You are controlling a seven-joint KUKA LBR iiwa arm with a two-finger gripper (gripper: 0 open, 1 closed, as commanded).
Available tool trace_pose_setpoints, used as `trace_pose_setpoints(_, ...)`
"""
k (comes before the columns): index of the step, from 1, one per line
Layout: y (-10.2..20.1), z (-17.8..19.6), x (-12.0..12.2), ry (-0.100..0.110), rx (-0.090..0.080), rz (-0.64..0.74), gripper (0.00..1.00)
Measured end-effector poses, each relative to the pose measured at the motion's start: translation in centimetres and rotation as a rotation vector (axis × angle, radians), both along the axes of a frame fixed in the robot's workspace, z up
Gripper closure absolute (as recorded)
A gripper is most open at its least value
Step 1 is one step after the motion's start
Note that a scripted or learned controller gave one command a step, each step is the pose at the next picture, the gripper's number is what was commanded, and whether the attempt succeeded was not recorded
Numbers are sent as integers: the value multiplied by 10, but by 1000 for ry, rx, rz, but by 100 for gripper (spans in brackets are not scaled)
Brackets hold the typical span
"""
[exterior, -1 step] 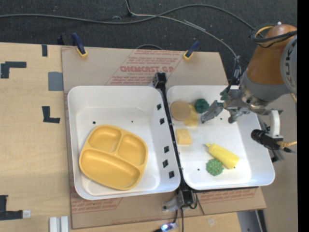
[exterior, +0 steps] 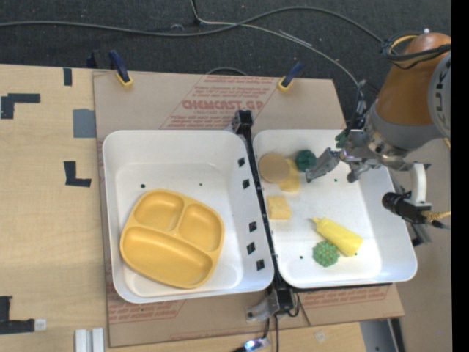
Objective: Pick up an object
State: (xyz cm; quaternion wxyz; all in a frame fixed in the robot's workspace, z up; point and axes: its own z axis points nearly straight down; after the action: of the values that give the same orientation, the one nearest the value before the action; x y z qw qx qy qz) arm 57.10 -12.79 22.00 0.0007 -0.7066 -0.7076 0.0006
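My arm (exterior: 410, 101) is grey with a broad orange band above the wrist, ending in a dark metal gripper (exterior: 338, 166); a black cable trails off it.

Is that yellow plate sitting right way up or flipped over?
Right way up. The yellow plate lies flat in the left bin, its three hollow compartments facing upward.

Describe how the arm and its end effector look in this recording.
The arm is grey with a wide orange band above the wrist. Its end effector is dark grey metal with slim fingers. A black fitting with a white bracket sticks out from its side.
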Motion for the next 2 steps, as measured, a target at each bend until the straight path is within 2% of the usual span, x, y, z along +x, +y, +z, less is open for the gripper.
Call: trace_pose_setpoints(2,8,-123,-1,4,0,0,0)
